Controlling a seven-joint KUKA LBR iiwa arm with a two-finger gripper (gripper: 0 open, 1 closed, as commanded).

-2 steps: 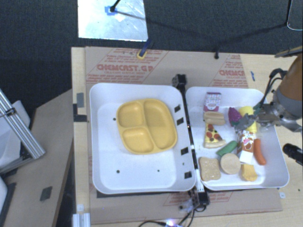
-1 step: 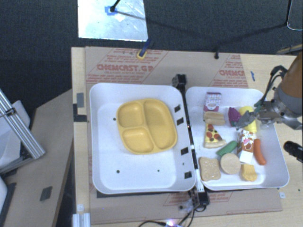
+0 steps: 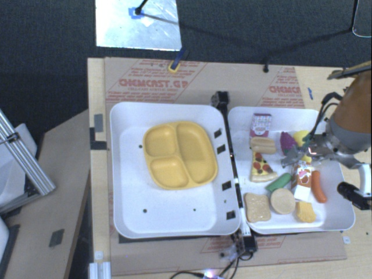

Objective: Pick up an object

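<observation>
Toy food pieces fill the right bin (image 3: 343, 217), and any of them could be the object to lift. Along the left side of this bin, from far to near, lie a small pink-and-white packet (image 3: 261, 122), a bread roll (image 3: 263, 145), a pizza slice (image 3: 261, 167) and a slice of toast (image 3: 257, 207). Just right of the toast sits a round tan bun (image 3: 283, 201), with a yellow cheese wedge (image 3: 305, 212) beside it at the near edge. A green pod (image 3: 279, 182) lies tilted between the pizza slice and the bun. Further right, an orange sausage (image 3: 317, 186) rests beside a small red-and-white carton (image 3: 302, 179). A purple piece (image 3: 288, 140) and a yellow piece (image 3: 301, 136) sit close together towards the far side.

The arm (image 3: 354, 112) reaches in from the right over this bin, and its claw (image 3: 302, 154) hangs low among the purple piece, the yellow piece and the carton. Whether the claw is spread or closed cannot be told from this angle, and nothing is clearly seen in its grip.

The left bin (image 3: 125, 156) holds a yellow divided plate (image 3: 179, 154), lying flat near its middle. Both bins rest side by side on a brown sheet printed with red lettering, which covers the surface (image 3: 151, 77)
</observation>
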